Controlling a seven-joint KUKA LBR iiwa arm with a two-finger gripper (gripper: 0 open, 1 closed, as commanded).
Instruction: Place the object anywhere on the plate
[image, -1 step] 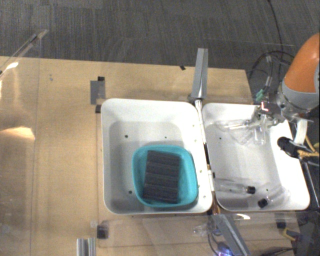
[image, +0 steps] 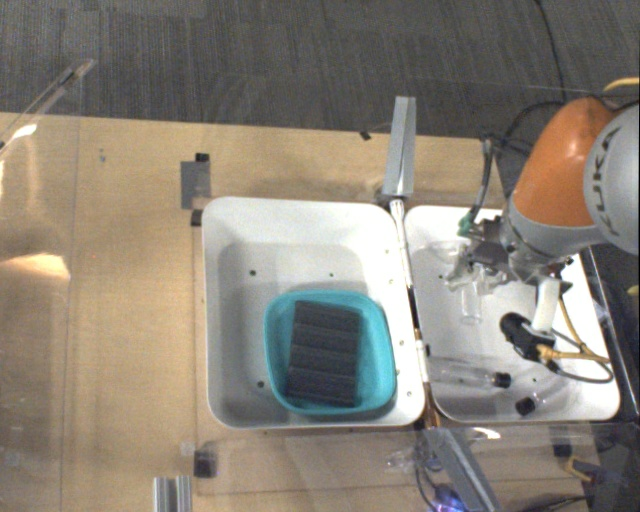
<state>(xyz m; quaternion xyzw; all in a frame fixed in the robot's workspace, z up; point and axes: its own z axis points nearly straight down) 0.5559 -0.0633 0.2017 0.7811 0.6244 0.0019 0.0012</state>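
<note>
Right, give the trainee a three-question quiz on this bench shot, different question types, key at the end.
1. True or false: the dark ridged block lies on the teal plate.
2. Which bin holds the teal plate? A) the left bin B) the right bin C) neither
3. Fill in: the pincer is over the ____ bin.

Key: 1 true. 2 A. 3 right; the arm reaches over that bin, where a clear syringe-like tube lies near the front wall.
</note>
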